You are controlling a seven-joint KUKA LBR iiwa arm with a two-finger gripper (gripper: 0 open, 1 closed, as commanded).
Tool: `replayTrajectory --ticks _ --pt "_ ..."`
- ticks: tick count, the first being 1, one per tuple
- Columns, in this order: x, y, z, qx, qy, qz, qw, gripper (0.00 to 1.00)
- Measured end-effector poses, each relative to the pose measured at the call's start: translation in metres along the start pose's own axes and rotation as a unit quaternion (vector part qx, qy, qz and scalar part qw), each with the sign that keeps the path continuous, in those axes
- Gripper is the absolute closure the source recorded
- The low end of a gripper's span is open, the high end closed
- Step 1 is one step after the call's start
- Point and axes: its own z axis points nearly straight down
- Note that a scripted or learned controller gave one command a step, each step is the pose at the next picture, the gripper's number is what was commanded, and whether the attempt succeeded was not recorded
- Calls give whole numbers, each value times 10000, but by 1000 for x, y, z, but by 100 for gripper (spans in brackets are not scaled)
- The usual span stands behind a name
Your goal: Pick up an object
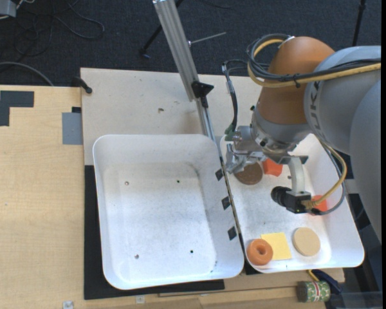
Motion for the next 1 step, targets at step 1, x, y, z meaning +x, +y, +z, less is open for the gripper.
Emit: replayTrajectory --ticks 1 --pt "42 24 11 9 -6 7 10000 100"
